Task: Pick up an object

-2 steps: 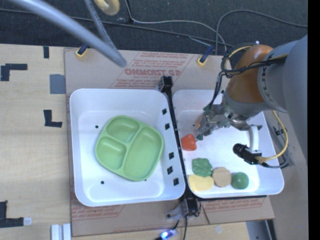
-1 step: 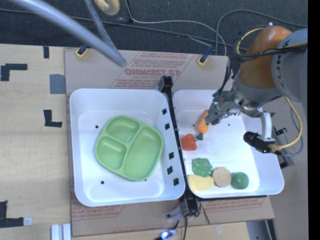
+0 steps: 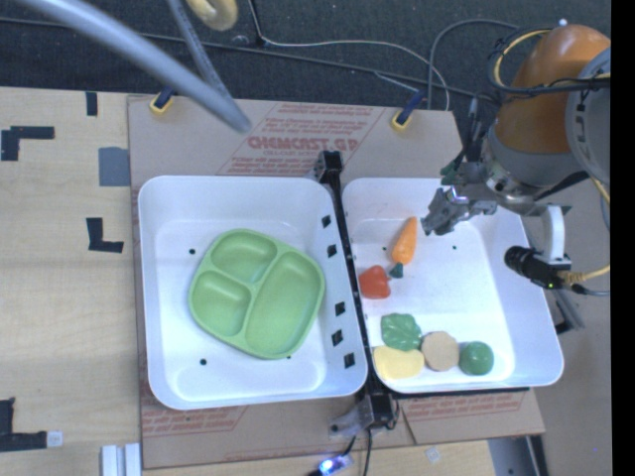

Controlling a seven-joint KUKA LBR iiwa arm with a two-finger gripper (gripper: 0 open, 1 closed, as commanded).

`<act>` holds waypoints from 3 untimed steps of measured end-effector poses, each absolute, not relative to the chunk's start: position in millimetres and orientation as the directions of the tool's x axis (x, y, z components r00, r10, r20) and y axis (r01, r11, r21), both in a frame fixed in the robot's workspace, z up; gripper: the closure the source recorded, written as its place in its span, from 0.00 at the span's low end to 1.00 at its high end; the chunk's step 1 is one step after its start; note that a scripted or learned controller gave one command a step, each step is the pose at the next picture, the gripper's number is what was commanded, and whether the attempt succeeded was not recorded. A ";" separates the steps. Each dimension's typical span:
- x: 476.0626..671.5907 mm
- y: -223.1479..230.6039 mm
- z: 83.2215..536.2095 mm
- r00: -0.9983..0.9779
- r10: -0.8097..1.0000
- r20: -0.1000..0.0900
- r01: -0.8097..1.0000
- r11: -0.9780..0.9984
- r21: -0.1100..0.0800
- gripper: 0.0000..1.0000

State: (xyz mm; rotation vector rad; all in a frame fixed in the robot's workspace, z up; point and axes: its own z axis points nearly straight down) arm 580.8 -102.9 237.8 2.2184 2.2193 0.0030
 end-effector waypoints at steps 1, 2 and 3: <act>581.6 -103.1 270.9 -0.001 1.000 -0.001 1.000 0.001 0.003 1.00; 579.5 -47.2 269.3 -0.006 1.000 0.001 1.000 0.006 -0.001 1.00; 594.9 4.7 259.6 -0.006 1.000 0.000 1.000 0.006 -0.002 1.00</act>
